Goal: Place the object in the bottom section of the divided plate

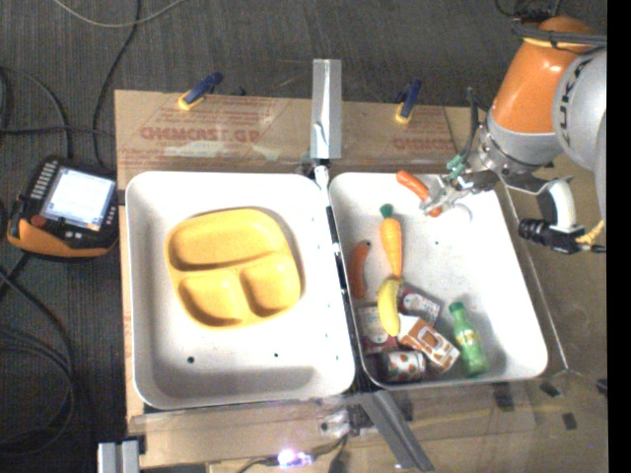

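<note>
A yellow divided plate (234,264) lies in the left white bin (148,363), with one long section at the back and two smaller ones at the front. My gripper (439,201) hangs over the back of the right bin (513,264), well right of the plate. A small orange-red piece (412,182) lies just left of the gripper, close to its tip. In the same bin are a carrot (391,244), a reddish sausage-shaped piece (358,264), a banana (388,306) and a green bottle (468,338).
Several packets (431,341) and a can (404,365) crowd the right bin's front left corner. A metal bar (325,111) stands behind the bins' shared wall. A teach pendant (64,205) lies left of the bench. Two clamps (200,91) grip the cardboard's back edge.
</note>
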You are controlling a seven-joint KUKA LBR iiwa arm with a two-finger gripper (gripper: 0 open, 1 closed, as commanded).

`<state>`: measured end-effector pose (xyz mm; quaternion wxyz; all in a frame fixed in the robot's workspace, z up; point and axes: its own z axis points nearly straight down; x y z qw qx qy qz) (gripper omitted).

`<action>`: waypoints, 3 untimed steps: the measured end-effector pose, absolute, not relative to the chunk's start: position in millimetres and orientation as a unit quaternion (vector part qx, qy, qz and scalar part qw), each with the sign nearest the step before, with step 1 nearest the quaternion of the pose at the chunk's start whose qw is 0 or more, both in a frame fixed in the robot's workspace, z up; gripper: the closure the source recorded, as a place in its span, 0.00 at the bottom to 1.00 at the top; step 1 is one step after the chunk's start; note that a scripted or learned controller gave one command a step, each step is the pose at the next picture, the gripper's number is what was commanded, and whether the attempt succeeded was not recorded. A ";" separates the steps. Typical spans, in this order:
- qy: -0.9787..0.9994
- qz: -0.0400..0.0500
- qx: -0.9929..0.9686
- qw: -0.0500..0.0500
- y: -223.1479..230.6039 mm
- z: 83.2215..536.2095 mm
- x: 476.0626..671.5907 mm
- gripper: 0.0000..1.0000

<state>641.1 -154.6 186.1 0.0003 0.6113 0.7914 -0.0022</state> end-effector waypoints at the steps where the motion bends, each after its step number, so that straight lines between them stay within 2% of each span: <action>1: 0.860 -0.001 0.510 0.001 -118.4 185.6 668.7 1.00; 2: 0.918 0.000 0.396 0.001 -30.5 213.6 668.7 1.00; 3: 0.949 0.000 0.314 0.000 27.5 183.3 629.7 1.00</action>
